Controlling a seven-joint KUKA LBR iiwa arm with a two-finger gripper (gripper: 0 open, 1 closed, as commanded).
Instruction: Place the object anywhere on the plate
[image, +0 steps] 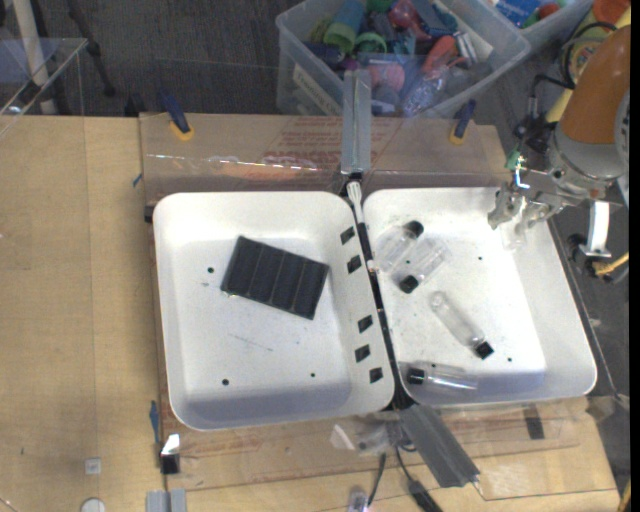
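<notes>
A black rectangular ribbed plate (275, 277) lies flat in the left bin (190, 390). Several clear plastic vials with black caps lie in the right bin (560, 330): one near the divider (403, 243), one just below it (427, 265), one in the middle (458, 322) and one at the front edge (440, 376). My gripper (517, 212) hangs over the right bin's far right corner, open, with nothing between its fingers. It is well apart from every vial and far to the right of the plate.
A central divider (362, 290) with black tabs separates the two bins. A clear tub of coloured toys (400, 50) stands behind the bench. Cables and fittings (600, 250) crowd the right side beside the arm. Wooden bench surface (70, 300) stretches to the left.
</notes>
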